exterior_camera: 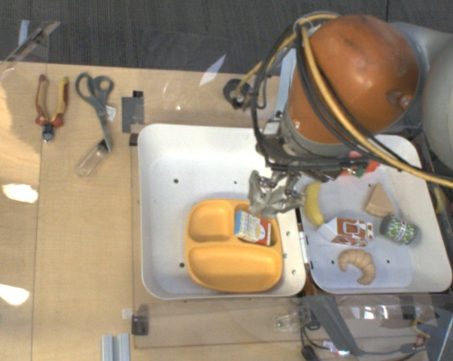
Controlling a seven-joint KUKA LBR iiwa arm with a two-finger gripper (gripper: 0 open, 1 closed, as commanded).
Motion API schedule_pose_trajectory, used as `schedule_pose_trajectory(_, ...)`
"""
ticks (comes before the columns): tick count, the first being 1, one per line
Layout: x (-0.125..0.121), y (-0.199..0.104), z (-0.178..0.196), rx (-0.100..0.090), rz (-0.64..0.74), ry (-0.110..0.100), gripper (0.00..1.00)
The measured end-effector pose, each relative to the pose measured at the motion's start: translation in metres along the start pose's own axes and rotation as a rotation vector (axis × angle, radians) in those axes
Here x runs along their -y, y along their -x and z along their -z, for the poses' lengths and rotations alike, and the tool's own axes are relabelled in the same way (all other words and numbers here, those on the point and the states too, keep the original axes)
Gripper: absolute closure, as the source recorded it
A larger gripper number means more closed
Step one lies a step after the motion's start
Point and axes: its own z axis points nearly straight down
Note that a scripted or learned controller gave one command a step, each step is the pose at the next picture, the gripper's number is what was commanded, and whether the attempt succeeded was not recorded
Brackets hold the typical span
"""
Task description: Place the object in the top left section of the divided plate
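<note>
A yellow divided plate (pixel 230 265) lies in the front part of the left bin (pixel 166 171). A small blue, white and orange carton (pixel 254 229) rests tilted in the plate's top right section, against the rim. The top left section (pixel 210 221) holds nothing. My gripper (pixel 273 198) hangs directly over the carton's upper edge, under the orange wrist band. Its metal tip is very close to the carton, and I cannot make out whether the two touch.
The right bin (pixel 430 277) holds a banana (pixel 314 204), a white and red carton (pixel 351 232), a croissant (pixel 360 265), a green can (pixel 399 230) and a brown wedge (pixel 378 200). Pliers (pixel 46 105) and scissors (pixel 98 104) lie on the bench at left.
</note>
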Motion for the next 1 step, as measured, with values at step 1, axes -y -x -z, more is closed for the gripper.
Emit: schedule_pose_trajectory(1,0.0091,-0.058,-0.0578,-0.004,-0.015,0.002,1.0)
